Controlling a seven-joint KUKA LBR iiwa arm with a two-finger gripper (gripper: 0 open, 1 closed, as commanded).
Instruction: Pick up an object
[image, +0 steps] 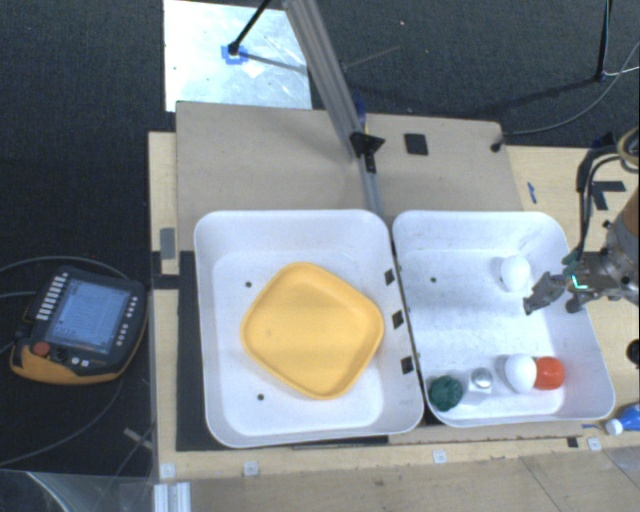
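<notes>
A: So, what's laid out, biggest first?

B: Bench (440, 150) seen from above, w/ two shallow white bins side by side. Left bin (225, 260) sits toward 9 o'clock of the view's centre, right bin (450, 240) toward 3 o'clock. They touch along the middle seam.

A: What's in the left one?

B: One big yellow plate (313, 329), rounded-square, lying flat near the bin's middle.

A: And the arm?

B: Grey arm (625, 250) comes in at 3 o'clock. Its gripper (559, 294) hangs over the right bin's 3 o'clock edge. Two dark fingers (541, 294) point toward 9 o'clock, set apart, w/ nothing between them.

A: Off the bench?

B: Handheld control pendant (78, 323), grey screen on an orange base, on dark floor at 9 o'clock, well apart from the bins.

A: Small items in the right bin?

B: Five. White ball (514, 272) at approx. 1 o'clock of that bin's centre, near the fingers but apart from them. Along the 6 o'clock wall, a row: dark green ball (446, 391), small silver object (481, 380), white egg-like object (520, 372), orange ball (549, 373). White and orange ones touch. Can't tell what the silver one is.
</notes>
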